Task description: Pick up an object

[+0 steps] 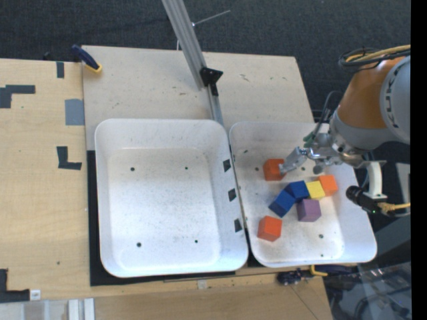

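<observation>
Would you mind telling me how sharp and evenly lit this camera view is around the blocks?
Camera view: soft, even light; the blocks cast only faint shadows on the right bin, with no glare on its white floor. The picture is slightly soft throughout; the gripper by the orange block is too blurred to show its fingers.

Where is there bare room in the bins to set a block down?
The left bin floor is bare wall to wall. In the right bin, free floor lies below the purple block. Around the blue block it is crowded.
</observation>
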`<state>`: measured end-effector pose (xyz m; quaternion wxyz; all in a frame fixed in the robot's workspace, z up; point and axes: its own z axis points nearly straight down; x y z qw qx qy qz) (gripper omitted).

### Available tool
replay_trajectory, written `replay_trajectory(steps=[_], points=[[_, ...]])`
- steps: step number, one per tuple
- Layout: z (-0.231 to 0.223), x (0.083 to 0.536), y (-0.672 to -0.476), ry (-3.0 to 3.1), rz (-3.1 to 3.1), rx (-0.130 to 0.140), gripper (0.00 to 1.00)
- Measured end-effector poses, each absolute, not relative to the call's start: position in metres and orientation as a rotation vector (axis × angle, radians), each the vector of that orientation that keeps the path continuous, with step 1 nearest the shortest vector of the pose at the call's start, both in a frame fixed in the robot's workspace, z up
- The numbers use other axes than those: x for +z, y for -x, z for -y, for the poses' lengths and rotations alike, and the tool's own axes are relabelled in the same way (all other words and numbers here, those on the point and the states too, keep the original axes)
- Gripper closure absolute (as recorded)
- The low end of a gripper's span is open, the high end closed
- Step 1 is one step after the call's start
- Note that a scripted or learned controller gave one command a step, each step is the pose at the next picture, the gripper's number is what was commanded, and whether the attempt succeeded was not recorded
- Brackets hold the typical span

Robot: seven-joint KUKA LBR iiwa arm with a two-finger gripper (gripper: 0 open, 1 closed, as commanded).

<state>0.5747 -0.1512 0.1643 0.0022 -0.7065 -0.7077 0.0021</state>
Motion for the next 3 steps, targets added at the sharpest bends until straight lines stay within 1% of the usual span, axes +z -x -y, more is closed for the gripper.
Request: replay_trajectory(steps=[1,2,3], points=[[0.161,0.112,-0.573,2.218,2.219,0.008,0.0],[0.16,0.125,-0.575,2.217,2.223,0.003,1.0],[0.158,0.188,-0.579,2.223,2.226,-0.004,1.0]])
